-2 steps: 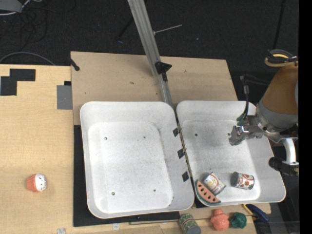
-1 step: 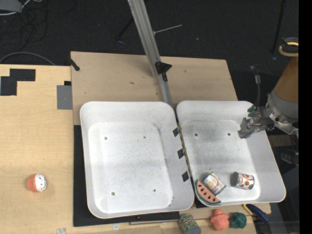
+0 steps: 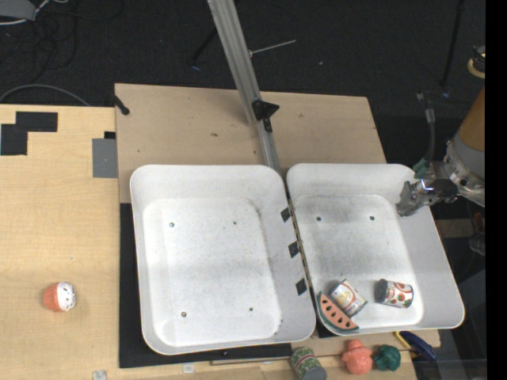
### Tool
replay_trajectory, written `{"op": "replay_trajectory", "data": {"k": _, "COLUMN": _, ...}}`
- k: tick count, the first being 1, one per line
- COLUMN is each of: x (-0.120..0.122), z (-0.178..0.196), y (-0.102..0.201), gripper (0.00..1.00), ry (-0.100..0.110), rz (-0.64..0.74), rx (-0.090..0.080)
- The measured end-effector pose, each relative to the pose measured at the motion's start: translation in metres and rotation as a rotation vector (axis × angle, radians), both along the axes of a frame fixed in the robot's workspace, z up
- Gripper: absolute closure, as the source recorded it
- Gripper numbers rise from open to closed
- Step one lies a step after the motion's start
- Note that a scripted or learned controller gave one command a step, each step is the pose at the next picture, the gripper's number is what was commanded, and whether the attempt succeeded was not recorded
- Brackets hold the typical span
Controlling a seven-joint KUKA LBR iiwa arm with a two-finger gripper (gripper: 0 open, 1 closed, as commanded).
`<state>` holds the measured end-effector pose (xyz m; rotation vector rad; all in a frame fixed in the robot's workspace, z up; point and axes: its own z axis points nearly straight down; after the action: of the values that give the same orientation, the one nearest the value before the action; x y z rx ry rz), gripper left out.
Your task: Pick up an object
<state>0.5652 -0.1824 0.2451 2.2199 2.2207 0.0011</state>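
Orange ball [image 3: 59,297]: lower left, on the wooden bench. Left bin [image 3: 158,188]: centre. Right bin [image 3: 444,283]: three items grouped at its lower edge — melon slice [image 3: 337,315] against the rim, tin [image 3: 348,297] just above it, dark can [image 3: 394,293] near, to the right. Gripper [image 3: 412,196]: over the bin's upper right rim, nothing seen held.

A robotics lab: two shallow white bins [image 3: 207,260] sit side by side on a bench [image 3: 190,125] of bare board, an aluminium rail [image 3: 242,70] rising behind them, loose cables [image 3: 47,6] trailing across the dark floor, and a grey robot arm [image 3: 467,165] reaching in over the right-hand bin.
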Motion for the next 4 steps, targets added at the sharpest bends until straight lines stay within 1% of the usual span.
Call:
{"op": "replay_trajectory", "data": {"k": 1, "x": -0.017, "z": 0.006, "y": 0.048, "gripper": 1.0, "ry": 0.005, "rz": 0.002, "rx": 0.003}}
{"op": "replay_trajectory", "data": {"k": 2, "x": -0.031, "z": -0.003, "y": 0.108, "gripper": 1.0, "ry": 0.007, "rz": 0.004, "rx": 0.004}}
{"op": "replay_trajectory", "data": {"k": 3, "x": -0.037, "z": 0.001, "y": 0.166, "gripper": 1.0, "ry": 0.006, "rz": 0.005, "rx": 0.004}}
{"op": "replay_trajectory", "data": {"k": 4, "x": -0.053, "z": 0.006, "y": 0.216, "gripper": 1.0, "ry": 0.007, "rz": 0.004, "rx": 0.003}}
